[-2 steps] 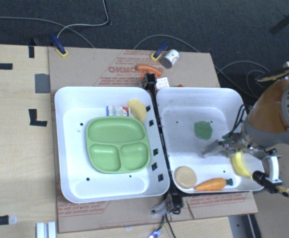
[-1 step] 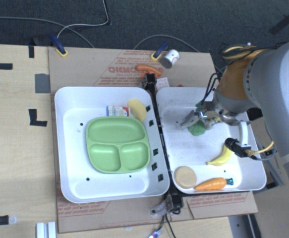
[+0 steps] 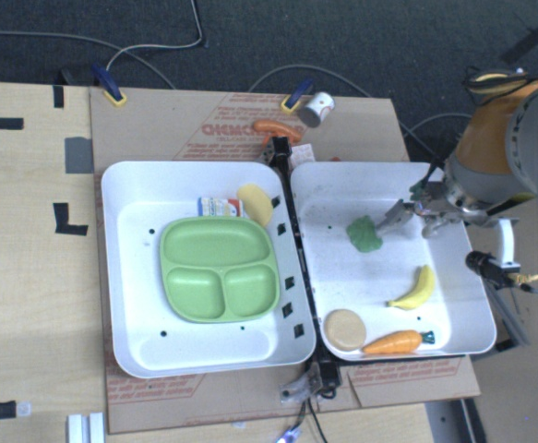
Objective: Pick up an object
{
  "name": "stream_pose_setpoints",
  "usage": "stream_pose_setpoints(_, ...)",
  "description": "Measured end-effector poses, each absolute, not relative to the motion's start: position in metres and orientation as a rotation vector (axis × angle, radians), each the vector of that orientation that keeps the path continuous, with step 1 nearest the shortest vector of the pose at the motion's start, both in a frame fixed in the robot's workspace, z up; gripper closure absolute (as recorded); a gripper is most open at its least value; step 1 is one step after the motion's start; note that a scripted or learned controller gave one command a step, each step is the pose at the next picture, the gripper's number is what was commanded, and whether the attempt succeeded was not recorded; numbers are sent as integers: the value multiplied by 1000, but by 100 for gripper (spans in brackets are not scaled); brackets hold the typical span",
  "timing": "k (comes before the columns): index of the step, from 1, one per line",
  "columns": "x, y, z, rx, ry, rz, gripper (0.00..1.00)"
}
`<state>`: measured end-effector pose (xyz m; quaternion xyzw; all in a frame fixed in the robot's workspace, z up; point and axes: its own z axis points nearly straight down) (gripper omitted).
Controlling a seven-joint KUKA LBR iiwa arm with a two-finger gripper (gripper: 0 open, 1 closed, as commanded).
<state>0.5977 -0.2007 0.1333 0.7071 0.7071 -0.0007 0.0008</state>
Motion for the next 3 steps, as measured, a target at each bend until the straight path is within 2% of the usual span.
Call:
stream_pose_setpoints(1, 527, -224, 89, 2223, 2220, -2, 0)
stream_pose_setpoints(2, 528, -224, 99, 2219, 2218, 0, 100)
stream_pose_setpoints(3, 548, -128, 87, 2216, 2222, 8, 100)
